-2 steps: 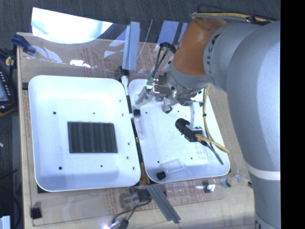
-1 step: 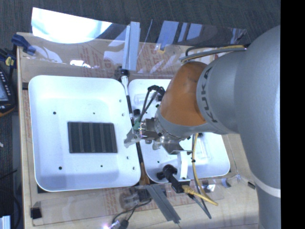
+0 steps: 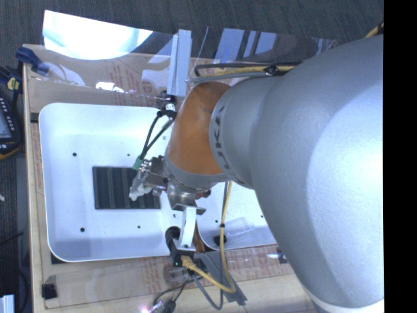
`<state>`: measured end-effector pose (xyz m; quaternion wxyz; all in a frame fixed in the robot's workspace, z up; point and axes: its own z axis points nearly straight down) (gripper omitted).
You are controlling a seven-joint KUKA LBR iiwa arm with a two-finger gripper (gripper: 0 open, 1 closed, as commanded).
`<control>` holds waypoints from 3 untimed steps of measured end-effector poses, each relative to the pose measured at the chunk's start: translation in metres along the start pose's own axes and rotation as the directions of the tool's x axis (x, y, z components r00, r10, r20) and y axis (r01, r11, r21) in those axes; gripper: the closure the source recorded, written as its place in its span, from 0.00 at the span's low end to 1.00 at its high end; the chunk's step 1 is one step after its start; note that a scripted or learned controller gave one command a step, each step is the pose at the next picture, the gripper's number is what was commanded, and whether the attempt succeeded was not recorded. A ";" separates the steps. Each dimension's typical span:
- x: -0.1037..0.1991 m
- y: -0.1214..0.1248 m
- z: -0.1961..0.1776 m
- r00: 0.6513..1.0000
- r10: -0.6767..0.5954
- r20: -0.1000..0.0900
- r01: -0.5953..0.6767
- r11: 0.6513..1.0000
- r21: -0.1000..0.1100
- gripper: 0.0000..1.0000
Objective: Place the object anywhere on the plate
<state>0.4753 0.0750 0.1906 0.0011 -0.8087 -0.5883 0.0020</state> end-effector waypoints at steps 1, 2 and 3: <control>0.032 -0.011 0.034 0.802 0.598 0.002 -0.598 0.802 0.002 1.00; 0.117 -0.039 0.074 0.724 0.690 0.003 -0.690 0.724 0.003 1.00; 0.077 -0.025 -0.058 0.878 0.479 -0.003 -0.479 0.878 0.001 1.00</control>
